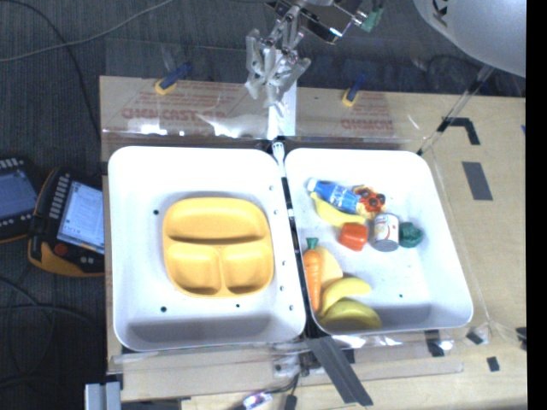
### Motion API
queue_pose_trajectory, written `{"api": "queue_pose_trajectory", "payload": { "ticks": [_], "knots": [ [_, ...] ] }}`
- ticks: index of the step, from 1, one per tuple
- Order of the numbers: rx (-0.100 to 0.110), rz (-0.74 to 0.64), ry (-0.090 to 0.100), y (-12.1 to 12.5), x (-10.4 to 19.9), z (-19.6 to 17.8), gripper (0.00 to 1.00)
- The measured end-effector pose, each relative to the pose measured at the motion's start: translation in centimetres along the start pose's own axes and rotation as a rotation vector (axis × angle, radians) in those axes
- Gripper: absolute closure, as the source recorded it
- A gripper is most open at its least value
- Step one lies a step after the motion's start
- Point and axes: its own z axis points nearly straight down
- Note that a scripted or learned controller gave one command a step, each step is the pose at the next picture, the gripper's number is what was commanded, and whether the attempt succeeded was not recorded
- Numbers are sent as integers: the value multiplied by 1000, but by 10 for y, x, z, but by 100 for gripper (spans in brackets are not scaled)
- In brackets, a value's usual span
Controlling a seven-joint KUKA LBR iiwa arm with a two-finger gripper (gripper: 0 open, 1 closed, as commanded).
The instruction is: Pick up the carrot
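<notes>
Where print reads "CAST", end effector (275,68) hovers.

A yellow divided tray (219,244) sits in the left white bin (128,229). The right bin (436,254) holds a blue bottle (338,196), a small can (385,231), a red pepper (353,237), a green piece (411,235) and bananas (346,301). A handheld pendant (68,222) lies left of the desk (504,229).

We see bright, even light from above. The two shallow white plastic bins (128,229) shine very white, almost washed out. The clear plastic sheet (214,118) behind them has white glare. Shadows are soft and small. The dark floor looks grainy and a bit blurry.
</notes>
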Motion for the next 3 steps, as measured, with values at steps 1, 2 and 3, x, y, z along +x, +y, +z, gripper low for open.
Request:
{"api": "queue_pose_trajectory", "payload": {
  "ticks": [1,2,3],
  "knots": [
    [0,0,0,0,0,0,0],
    [-4,-1,-8,1,-3,-9,100],
    [-7,-2,-16,1,-5,-18,100]
  ]
}}
